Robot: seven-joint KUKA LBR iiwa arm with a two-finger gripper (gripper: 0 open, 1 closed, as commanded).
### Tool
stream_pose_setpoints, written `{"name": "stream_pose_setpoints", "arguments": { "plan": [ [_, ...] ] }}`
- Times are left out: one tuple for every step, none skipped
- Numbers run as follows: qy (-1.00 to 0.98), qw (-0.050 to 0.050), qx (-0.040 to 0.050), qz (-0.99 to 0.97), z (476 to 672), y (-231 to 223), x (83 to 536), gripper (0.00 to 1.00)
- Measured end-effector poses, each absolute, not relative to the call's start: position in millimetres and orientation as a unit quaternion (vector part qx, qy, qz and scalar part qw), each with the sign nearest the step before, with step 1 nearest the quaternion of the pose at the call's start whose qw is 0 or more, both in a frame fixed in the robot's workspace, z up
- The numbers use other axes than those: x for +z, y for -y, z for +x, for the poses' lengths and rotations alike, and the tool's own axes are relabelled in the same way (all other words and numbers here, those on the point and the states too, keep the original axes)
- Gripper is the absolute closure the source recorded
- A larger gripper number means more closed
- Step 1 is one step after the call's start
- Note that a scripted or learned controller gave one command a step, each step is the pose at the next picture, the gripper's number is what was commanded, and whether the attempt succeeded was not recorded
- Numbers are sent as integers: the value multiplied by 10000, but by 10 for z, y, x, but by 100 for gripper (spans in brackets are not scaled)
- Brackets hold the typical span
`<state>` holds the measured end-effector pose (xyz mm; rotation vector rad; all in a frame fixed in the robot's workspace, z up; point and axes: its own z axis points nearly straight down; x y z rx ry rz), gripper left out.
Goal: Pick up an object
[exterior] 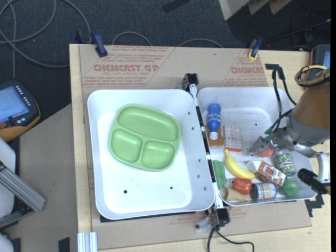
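The claw (262, 146) is seen low inside the right bin (247, 96), at the end of the grey arm (310, 119) that reaches in from the right, and whether it is wide or narrow cannot be told, since its tip is small and blurred against the clutter. Nothing is seen to be held by it. The things to be picked lie packed together in the near half of that bin: a banana (237, 165) just beside the claw on its left and slightly nearer the camera, a red pepper (242, 185) beyond the banana towards the bin's front edge, a small carton (272, 172) and a dark can (262, 191) just in front of the claw, and a patterned packet (232, 136) and a blue bottle (213, 118) further to its left. Well apart from the claw, in the left bin (105, 188), a green divided plate (145, 137) lies alone. The banana is judged the likeliest object: it looks light, stiff enough to be gripped, smooth and curved, so it may roll or slip if it is taken near an end; it would best be taken across its thick middle. The can and bottle are judged hard and round, liable to be squeezed out sideways, and the packet flat and hard to get under.
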<state>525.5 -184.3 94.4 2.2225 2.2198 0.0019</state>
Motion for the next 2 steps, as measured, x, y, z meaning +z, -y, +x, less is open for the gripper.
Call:
{"name": "stream_pose_setpoints", "arguments": {
  "plan": [
    [-7078, -5, 7, 7064, 5286, 1007, 851, 100],
    [-7077, 2, 9, 7065, 5264, 242, 1850, 100]
  ]
}}
